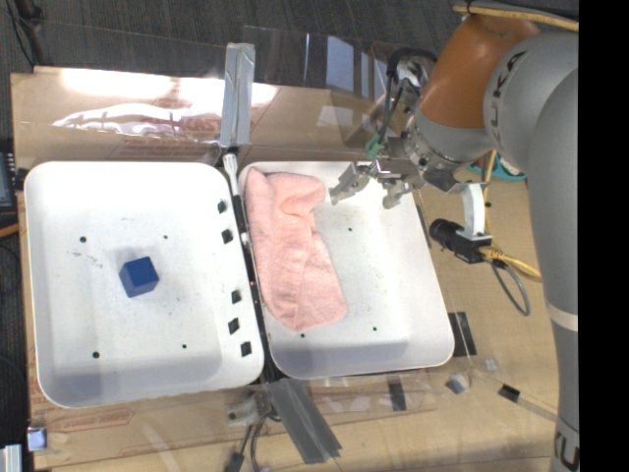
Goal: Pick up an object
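Grey arm (521, 116) reaching in from the right, claw (369, 187) spread apart and grasping nothing, seemingly hovering over right bin (393, 264)'s far edge. Pink towel (292, 249) crumpled along that bin's left side. Blue cube (140, 275) inside left bin (59, 293).

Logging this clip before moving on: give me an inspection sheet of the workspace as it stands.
Surface: left bin and right bin side by side on the bench.
Job's things: blue cube in left bin; pink towel crumpled along right bin's left side.
Clutter: nothing seen.
Grippers: gripper open above right bin's far edge, holding nothing.
Cables: yellow cable right of the bins.
Surroundings: dark floor beyond bench.
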You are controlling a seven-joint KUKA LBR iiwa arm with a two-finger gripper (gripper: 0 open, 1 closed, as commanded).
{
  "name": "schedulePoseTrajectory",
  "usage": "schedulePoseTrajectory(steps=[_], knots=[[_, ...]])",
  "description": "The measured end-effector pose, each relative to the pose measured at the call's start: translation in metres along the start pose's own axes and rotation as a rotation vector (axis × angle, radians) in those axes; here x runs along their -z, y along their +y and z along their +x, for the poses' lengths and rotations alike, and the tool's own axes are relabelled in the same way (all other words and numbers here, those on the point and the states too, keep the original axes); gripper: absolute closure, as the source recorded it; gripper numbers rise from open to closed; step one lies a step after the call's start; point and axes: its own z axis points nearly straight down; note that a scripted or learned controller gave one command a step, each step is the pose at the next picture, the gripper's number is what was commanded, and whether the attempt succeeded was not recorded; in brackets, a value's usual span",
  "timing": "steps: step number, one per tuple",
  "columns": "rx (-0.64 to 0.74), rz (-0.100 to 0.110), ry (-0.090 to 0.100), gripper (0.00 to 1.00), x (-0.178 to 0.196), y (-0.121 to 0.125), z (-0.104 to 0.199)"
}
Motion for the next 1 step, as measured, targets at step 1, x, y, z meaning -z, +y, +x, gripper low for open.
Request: schedulePoseTrajectory(steps=[1], knots=[[0.194, -0.002, -0.001, 0.00, -0.1482, -0.0032, 0.0279]])
